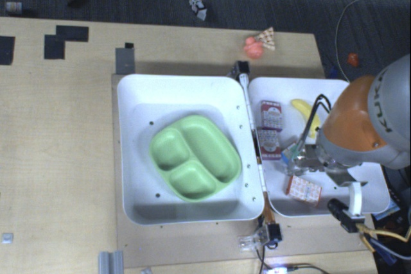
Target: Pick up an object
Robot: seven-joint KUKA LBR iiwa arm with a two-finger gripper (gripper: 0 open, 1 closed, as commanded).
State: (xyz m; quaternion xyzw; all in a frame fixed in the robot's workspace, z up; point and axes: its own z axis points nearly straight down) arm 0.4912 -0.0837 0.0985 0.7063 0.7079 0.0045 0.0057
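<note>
My gripper [295, 162] reaches down into the right bin [379, 202], under the grey wrist and its orange band. It hovers just above a small orange-and-white patterned box [303, 189] near the bin's front. To its left lie two red-and-white packets [271, 117], one behind the other along the bin's left wall. A yellow banana-shaped piece [302, 110] lies at the back, partly hidden by a black cable. A small blue-green bit [287, 153] shows beside the gripper; whether the gripper touches it is unclear.
The left bin [135, 106] holds a green divided plate [196, 156]. Behind the bins a pink ball [253, 48] with a pale toy rests on the bench. Black blocks [64, 40] sit at the far left. Clamps and wires crowd the front edge between the bins.
</note>
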